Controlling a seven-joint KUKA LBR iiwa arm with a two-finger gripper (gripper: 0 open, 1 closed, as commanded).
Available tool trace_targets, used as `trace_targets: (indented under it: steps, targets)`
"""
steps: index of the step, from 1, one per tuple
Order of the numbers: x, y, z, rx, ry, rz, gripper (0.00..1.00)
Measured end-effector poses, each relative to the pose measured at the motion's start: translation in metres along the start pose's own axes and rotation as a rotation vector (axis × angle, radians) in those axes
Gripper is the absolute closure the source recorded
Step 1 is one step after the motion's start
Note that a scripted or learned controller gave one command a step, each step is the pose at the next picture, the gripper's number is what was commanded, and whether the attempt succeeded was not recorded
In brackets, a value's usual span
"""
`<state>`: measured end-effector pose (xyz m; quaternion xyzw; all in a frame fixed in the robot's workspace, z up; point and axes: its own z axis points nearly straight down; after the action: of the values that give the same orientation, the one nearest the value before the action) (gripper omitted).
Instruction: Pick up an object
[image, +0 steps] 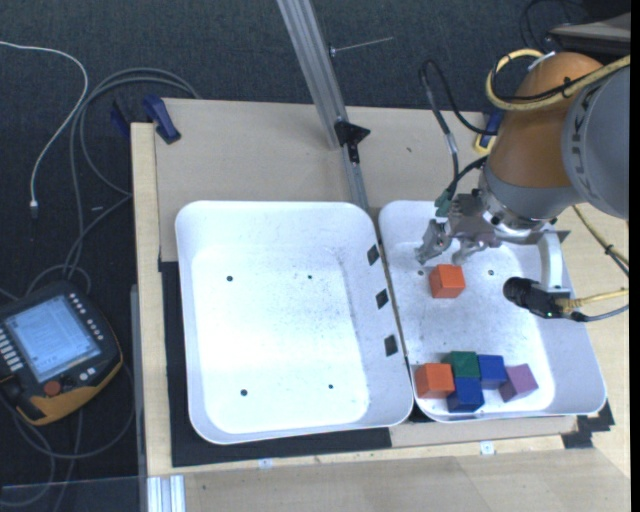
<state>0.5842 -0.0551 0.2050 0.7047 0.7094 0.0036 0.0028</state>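
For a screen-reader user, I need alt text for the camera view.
A grey and orange robot arm's pincer hovers just above an orange block in the right white bin. Five more blocks, orange, green, two blue and purple, cluster at that bin's near edge; the left white bin sits beside it.

A pale wooden bench (250, 150) is standing on dark carpet (60, 120). Grey cables (95, 95) are trailing across the floor toward a handheld control pad (55, 345), which is lying beside the bench, its screen glowing.
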Motion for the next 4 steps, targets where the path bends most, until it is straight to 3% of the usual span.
trace_targets:
  steps: [1, 2, 3, 4]
  targets:
    - [-0.010, 0.017, -0.073, -0.002, -0.003, 0.005, 1.00]
    - [-0.022, -0.001, -0.038, 0.014, -0.001, 0.008, 1.00]
    - [0.031, 0.016, -0.081, 0.002, 0.000, -0.001, 1.00]
    - [0.027, 0.015, -0.079, 0.008, -0.002, 0.005, 0.00]
